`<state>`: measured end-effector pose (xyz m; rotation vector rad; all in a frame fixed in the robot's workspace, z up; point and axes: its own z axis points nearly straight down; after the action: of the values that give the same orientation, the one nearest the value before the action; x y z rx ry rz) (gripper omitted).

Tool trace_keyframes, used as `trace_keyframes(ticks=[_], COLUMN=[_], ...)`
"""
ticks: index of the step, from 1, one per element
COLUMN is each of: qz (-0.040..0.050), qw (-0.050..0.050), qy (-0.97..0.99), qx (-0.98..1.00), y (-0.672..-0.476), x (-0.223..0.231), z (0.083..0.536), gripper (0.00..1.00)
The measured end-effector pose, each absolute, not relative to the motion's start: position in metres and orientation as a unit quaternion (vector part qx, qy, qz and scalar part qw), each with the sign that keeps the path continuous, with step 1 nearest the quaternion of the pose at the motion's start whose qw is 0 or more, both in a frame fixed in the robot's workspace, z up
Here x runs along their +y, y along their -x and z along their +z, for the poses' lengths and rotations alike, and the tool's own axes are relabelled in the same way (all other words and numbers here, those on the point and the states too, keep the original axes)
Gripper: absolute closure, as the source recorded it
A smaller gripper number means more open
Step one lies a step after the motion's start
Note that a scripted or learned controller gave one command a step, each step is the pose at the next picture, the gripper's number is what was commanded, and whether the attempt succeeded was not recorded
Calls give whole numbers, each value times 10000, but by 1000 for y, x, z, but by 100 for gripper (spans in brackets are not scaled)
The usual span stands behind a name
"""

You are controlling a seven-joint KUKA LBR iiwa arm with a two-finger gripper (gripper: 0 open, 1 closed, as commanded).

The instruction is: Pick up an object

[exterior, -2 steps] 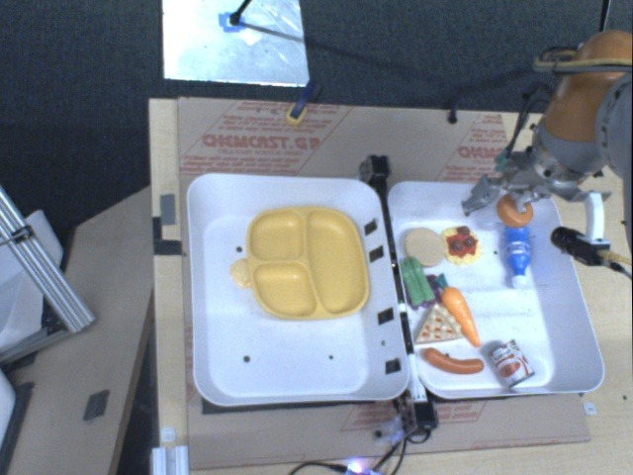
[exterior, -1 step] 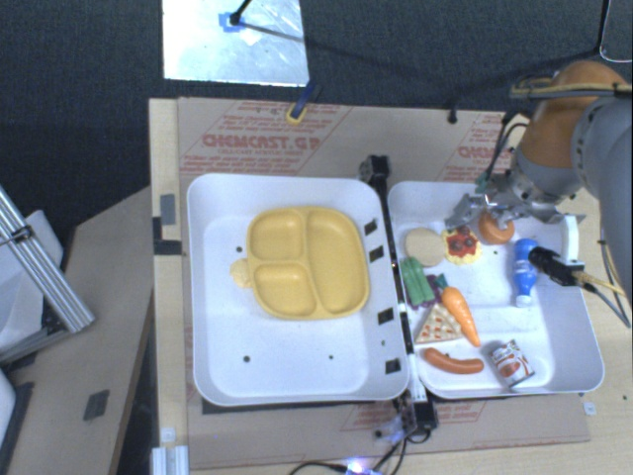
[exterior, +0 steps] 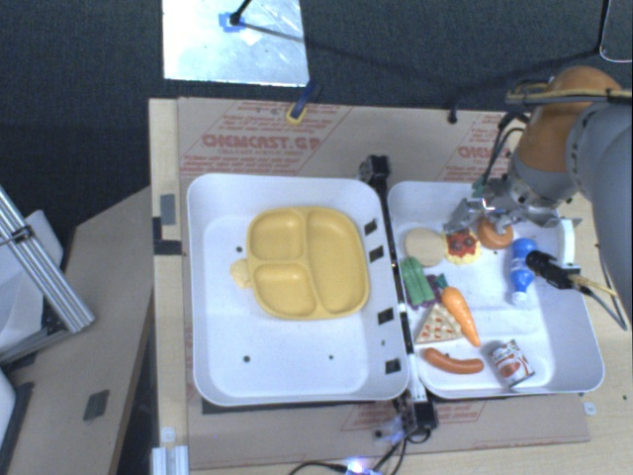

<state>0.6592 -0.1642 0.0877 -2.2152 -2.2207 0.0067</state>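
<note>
From the camera view above the worktop [exterior: 168, 265], two shallow white bins sit side by side: the left bin [exterior: 213, 364] carries a yellow divided tray [exterior: 302, 262], and the right bin [exterior: 584, 354] holds a scatter of toy food. The arm [exterior: 579, 132] reaches in from the right, and its pincer [exterior: 477, 216] hangs low over the far part of the right bin; at this slant and size I cannot tell how the pincer is set, and nothing can be made out gripped in it. Right at its tip lie the likeliest targets: a red and yellow piece [exterior: 462, 246] just nearer and a little left, an orange ring-shaped piece [exterior: 496, 234] just nearer and a little right, and a pale round bun [exterior: 425, 245] further left. A blue bottle [exterior: 521, 268] lies to the right, its long axis running near to far. Toward the near side sit a green piece [exterior: 416, 283], a carrot [exterior: 461, 315] slanting from far-left to near-right, a pizza slice [exterior: 435, 327], a sausage [exterior: 455, 362] lying left to right, and a small can [exterior: 510, 360]. The pick looks not yet made. The coming move turns on the small offset toward the near side: the red and yellow piece and the ring lie touching or nearly so, so a descent between them may nudge both.
</note>
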Motion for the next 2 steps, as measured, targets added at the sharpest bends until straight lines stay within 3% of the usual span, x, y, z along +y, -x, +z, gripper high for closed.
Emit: trace_keyframes(ticks=[1, 2], qz=[17, -20], qw=[-12, -29], qy=[7059, 7061], qx=[-7083, -7081], y=[-660, -667], x=[-166, -170], z=[100, 146], gripper=[100, 100])
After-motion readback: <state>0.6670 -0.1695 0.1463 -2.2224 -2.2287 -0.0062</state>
